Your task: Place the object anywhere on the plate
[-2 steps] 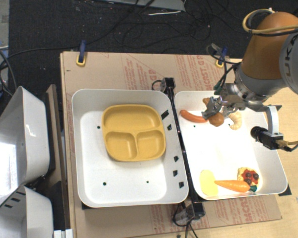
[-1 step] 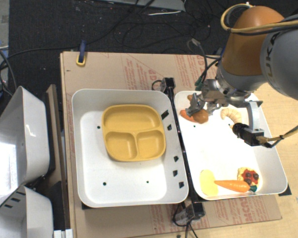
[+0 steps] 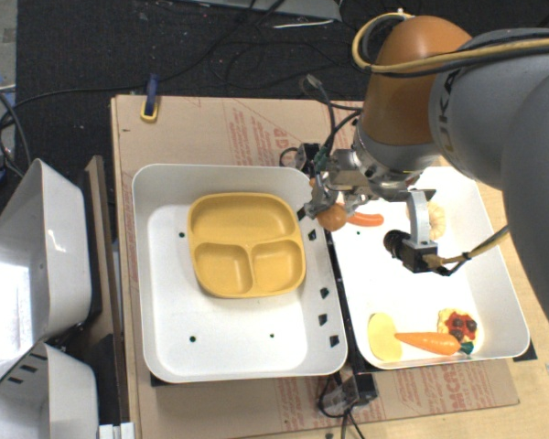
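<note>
Orange and rounded, the object [image 3: 330, 215] sits pinched at the tip of the tool [image 3: 328, 207], lifted above the seam between the two white bins, so the tool looks clenched on it. The carry step seems in hand. Next, the tool should travel left over the left bin [image 3: 160, 337] to the yellow plate [image 3: 247, 243], then lower and let go.

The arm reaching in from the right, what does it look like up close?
The arm is bulky, with smooth rounded grey shells and a glossy orange band above the wrist. A thin pale cable loops beside that band. Below sits a metal wrist section, then a small dark hand with wires around it.
</note>
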